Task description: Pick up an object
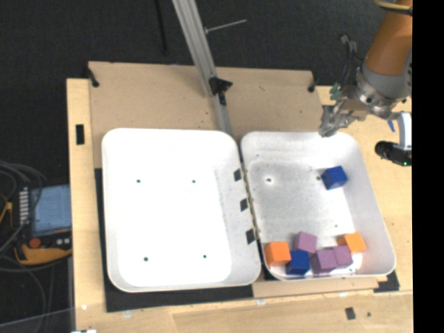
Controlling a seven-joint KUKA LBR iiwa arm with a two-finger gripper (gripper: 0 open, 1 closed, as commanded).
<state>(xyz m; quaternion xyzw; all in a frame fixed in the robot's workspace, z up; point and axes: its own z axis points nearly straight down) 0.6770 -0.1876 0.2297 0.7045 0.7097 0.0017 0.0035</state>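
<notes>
I see the gripper (pixel 328 128) hanging over the right bin's (pixel 291 151) rim at about one o'clock; I cannot tell its state from here. A blue block (pixel 334 177) lies just below it at six o'clock, apart. Orange, purple and blue blocks (pixel 316 253) cluster along the bin's six o'clock edge. The left bin (pixel 170 207) sits at nine o'clock.
</notes>
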